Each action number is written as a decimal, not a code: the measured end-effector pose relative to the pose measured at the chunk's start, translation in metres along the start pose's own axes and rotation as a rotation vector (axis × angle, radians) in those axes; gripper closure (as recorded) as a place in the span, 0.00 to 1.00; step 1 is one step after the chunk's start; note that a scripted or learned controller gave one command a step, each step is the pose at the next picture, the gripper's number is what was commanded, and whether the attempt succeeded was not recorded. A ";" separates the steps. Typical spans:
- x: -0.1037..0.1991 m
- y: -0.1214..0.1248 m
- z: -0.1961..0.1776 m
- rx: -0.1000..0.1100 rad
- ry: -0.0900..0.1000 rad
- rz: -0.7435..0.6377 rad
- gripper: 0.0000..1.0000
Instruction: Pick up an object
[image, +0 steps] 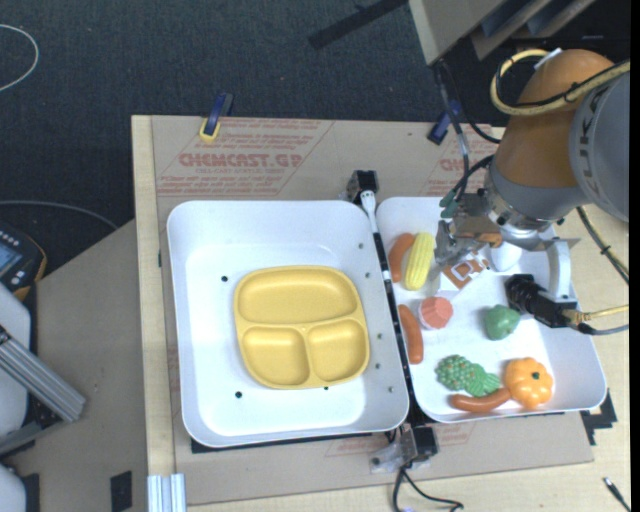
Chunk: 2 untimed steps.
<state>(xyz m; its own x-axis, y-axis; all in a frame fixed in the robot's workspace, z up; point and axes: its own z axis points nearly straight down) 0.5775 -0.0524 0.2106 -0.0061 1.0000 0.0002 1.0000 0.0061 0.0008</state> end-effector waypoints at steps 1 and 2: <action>0.031 0.025 -0.013 -0.001 -0.001 0.002 1.00; 0.013 0.019 -0.005 0.007 -0.001 0.008 1.00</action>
<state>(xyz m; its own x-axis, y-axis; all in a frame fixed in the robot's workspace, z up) 0.5964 -0.0388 0.2160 0.0017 1.0000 -0.0005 1.0000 -0.0017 -0.0063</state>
